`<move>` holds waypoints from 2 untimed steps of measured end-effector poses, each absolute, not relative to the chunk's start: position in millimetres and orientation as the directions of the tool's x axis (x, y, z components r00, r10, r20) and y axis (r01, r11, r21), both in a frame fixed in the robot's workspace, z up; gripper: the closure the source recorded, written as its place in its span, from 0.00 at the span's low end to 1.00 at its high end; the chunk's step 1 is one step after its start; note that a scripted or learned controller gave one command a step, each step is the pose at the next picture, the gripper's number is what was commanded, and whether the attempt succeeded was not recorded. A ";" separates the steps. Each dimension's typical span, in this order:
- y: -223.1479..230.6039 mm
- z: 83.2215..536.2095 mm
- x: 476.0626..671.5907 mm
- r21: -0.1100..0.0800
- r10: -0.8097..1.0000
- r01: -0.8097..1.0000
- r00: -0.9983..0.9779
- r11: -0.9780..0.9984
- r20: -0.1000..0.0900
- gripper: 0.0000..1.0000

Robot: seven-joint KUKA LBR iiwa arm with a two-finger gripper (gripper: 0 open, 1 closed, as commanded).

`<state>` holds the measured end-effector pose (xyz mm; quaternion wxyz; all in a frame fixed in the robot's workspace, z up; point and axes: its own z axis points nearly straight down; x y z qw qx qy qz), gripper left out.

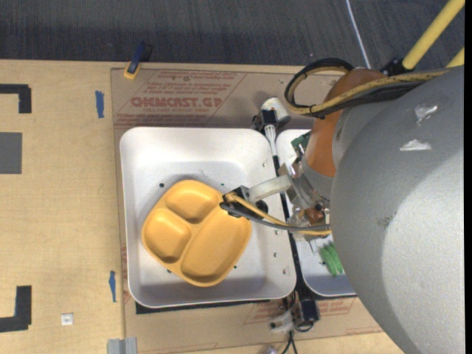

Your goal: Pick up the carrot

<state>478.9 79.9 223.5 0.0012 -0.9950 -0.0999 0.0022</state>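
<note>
My arm reaches in from the right and covers most of the right bin [313,286]. The gripper [304,201] hangs low over the divider between the two bins, at the right bin's left edge. Its body hides its tips. A small green thing [332,259] pokes out from under the arm in the right bin, a little below and to the right of the gripper. I cannot tell whether it belongs to the carrot. The rest of that bin's contents lie hidden beneath the arm.
A yellow three-compartment plate [195,231] lies in the left bin [140,153], filling its lower middle. The bins rest on a cardboard sheet [177,98] on the bench. A blue and yellow clip [136,59] sits at the sheet's upper left corner.
</note>
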 end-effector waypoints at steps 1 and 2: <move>104.8 189.6 478.7 -0.002 0.200 0.200 0.980 -0.980 -0.004 1.00; 121.1 220.7 479.4 0.000 0.199 0.199 0.980 -0.980 0.000 1.00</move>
